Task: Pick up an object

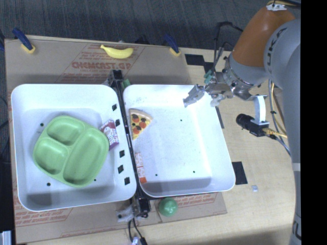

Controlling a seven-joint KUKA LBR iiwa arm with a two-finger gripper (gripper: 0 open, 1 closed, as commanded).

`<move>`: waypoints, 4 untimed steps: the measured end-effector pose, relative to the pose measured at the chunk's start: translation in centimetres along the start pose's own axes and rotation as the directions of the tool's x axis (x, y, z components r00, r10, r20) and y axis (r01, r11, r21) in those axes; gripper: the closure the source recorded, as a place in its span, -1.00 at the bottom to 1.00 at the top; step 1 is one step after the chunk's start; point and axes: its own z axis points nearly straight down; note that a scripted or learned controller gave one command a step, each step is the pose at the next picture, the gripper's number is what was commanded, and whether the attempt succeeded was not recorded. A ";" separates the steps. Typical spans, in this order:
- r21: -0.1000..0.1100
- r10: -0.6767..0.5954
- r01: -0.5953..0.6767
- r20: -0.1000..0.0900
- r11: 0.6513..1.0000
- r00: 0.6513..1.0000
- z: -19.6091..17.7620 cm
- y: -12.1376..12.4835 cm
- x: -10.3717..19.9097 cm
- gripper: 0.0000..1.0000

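Our gripper [196, 94] hangs over the upper right corner of the right bin [204, 180], close to that bin's far rim, with the grey arm [265, 34] and its orange band running off to the right behind it. From this slanted view we cannot tell how the gripper is set, and we see nothing held in it.

The nearest thing we could pick is the pizza slice [138, 122], a toy wedge lying flat on the right bin's floor against its left wall. From the gripper it lies well apart, across the bin to the left and a little nearer the camera. Its long axis runs on a diagonal, the broad crust edge toward the upper right and the point toward the lower left, so we judge that a grasp across its narrower width would suit it better than one along its length. Its closeness to the wall may leave little room on that side.

The right bin also holds a thin orange-and-white strip [140, 168] lying along the same left wall, further toward the near rim. Left of the right bin, the left bin [25, 198] carries a green divided tray [70, 149] and a small dark red packet [110, 132] propped at the tray's right edge.

Outside the right bin, a yellow banana [117, 50] rests on the cardboard beyond the far rims, and a green ball [167, 206] sits just past the near rim.
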 end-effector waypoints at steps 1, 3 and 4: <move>0.003 0.001 -0.001 0.000 1.000 1.000 14.9 -0.2 -2.5 -1.00; 0.000 0.002 -0.002 0.001 1.000 1.000 0.7 -7.2 -2.6 1.00; 0.004 0.000 0.000 -0.001 1.000 1.000 2.4 -13.0 -2.5 1.00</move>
